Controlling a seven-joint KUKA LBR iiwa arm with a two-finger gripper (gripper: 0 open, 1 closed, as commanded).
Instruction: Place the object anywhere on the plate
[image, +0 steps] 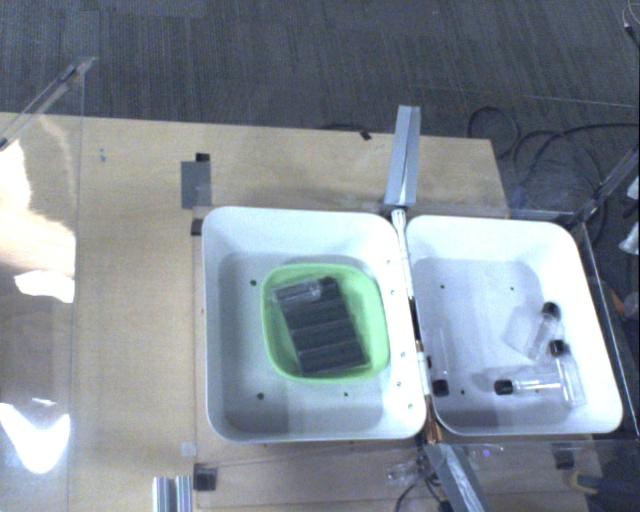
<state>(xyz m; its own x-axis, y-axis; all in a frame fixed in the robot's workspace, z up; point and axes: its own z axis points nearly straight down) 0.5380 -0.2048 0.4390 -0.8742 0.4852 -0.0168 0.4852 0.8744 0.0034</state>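
Vial (297, 292) lies on the plate (373, 325), touching a dark block (322, 332) — placement looks done. Hand state: cannot tell. If a spare vial (532, 384) from the right bin (500, 235) follows, grip mid-body — release over bare plate, off the block.

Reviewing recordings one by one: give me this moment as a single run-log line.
plate: green, in left bin | on plate: dark ridged block, clear vial | right bin: three clear vials near right corner
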